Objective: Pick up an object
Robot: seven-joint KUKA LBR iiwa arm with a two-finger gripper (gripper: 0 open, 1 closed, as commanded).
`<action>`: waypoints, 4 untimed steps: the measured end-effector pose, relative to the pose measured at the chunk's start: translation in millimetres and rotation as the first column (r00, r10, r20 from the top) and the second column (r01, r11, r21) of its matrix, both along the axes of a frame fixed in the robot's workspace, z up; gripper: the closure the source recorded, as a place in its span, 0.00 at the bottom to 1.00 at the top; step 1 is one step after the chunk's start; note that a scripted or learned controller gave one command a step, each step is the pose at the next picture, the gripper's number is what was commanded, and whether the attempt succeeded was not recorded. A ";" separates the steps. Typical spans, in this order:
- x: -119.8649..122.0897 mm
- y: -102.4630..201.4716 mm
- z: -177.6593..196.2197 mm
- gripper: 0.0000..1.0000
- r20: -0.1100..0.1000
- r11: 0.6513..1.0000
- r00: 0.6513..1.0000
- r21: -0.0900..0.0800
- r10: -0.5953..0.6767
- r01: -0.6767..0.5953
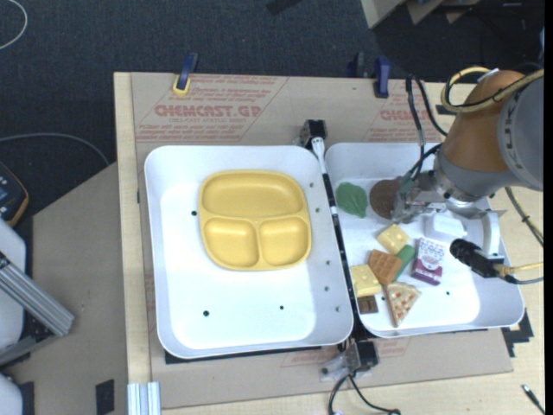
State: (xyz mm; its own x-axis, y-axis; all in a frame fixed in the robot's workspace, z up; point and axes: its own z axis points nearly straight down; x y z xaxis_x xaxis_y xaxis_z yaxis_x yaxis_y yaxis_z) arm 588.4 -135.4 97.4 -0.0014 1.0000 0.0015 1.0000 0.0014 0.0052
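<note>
Grey arm with orange band (484, 119) reaching in from the right, lowering the claw (413, 204) into the right shallow white bin (492, 305). Hovering just beside a round brown disc (383, 197) and a green leaf-shaped toy (352, 199); claw state impossible to tell. Nothing lifted yet: yellow cheese wedge (393, 237), pizza slice toy (400, 301) lying near. Grasp and lift remaining. Yellow divided plastic tray (255, 219) sitting in the left white bin (173, 318) on the bench (130, 145).

yellow tray (255, 217), pincer (409, 199) over toys
</note>
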 end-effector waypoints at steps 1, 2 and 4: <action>-4.4 -3.3 62.0 1.00 0.002 1.000 1.000 -0.004 -0.001 0.001; -3.9 4.6 122.9 1.00 0.003 1.000 1.000 -0.003 0.001 -0.001; 17.3 63.6 122.0 1.00 -0.002 1.000 1.000 -0.002 0.004 -0.004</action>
